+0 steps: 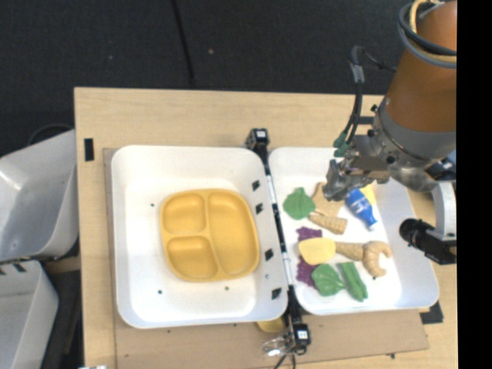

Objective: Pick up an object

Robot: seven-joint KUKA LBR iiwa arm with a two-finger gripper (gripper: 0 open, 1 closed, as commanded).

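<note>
The right bin (415, 283) holds several toy foods. Among them are a green leaf (298, 204), a ridged tan piece (329, 223), a blue tube (360, 207), a yellow wedge (317, 250), a tan knobbly root (369, 255) and two green pieces (329, 279) (354, 280). Purple grape bits (309, 234) lie between them. My gripper (336, 189) hangs over the bin's upper middle, just right of the leaf and left of the blue tube. I see nothing clearly held in it.
The left bin (138, 283) carries a yellow divided plate (209, 233). Black clips (270, 206) line the seam between the bins. The grey and orange arm (423, 75) fills the upper right. A black part (421, 237) sticks in at the right bin's edge.
</note>
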